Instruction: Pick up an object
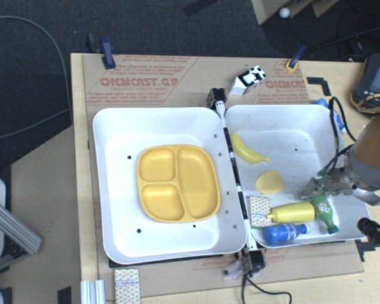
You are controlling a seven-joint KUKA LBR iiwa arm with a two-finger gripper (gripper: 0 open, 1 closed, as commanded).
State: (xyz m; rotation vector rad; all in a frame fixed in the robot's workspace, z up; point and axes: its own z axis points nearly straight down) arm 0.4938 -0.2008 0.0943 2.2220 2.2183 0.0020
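Reaching in from the right, the pincer [321, 187] hangs low in the right bin [285, 116] just above a green bottle [325, 213] (finger spacing: cannot tell).

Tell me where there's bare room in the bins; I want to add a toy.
Bare floor in the right bin behind the banana, and around the yellow plate in the left bin. The right bin's front, by the bottles, is crowded.
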